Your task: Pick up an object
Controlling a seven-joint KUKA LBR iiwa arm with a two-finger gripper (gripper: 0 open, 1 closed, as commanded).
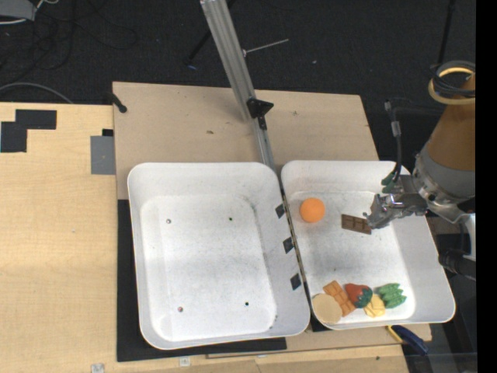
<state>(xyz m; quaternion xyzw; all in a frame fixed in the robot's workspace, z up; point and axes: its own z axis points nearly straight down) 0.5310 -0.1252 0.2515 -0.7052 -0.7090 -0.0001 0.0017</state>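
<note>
From the camera above the bench, 2 white bins sit side by side. The arm (454, 142) reaches in from 3 o'clock over the right bin (423, 243). Its gripper (378, 214) hangs low, with a small brown block (356, 224) at its tip; whether the fingers pinch it or only touch it, I cannot tell. An orange ball (312, 210) lies at 9 o'clock of the block, near the divider. At the bin's 6 o'clock corner huddle several toy foods (361, 299), touching one another. The left bin (147, 208) lies alongside.
</note>
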